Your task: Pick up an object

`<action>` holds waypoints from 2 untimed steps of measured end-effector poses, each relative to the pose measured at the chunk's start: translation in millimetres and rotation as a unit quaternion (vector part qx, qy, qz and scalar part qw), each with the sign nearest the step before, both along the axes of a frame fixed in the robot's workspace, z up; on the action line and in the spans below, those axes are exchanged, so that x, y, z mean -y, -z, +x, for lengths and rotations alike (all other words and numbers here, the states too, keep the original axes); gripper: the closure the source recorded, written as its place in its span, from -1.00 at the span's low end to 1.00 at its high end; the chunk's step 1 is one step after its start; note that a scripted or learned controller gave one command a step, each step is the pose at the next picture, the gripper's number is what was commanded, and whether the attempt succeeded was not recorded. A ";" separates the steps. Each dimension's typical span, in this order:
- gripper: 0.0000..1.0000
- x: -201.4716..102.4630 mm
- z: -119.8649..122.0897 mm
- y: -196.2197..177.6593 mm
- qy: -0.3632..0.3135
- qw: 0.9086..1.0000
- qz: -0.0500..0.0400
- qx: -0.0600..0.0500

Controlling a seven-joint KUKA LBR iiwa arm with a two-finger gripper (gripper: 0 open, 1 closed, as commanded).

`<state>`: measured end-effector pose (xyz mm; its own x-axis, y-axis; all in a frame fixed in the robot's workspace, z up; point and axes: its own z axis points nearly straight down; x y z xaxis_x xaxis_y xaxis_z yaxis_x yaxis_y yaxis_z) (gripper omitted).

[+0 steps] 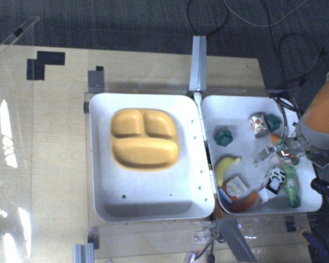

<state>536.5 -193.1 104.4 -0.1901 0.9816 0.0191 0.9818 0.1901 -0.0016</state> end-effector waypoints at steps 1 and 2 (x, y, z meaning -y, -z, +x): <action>-1.00 11.3 55.8 -49.4 0.013 1.000 -0.010 0.004; -1.00 12.2 87.9 17.9 -0.029 0.999 -0.011 0.006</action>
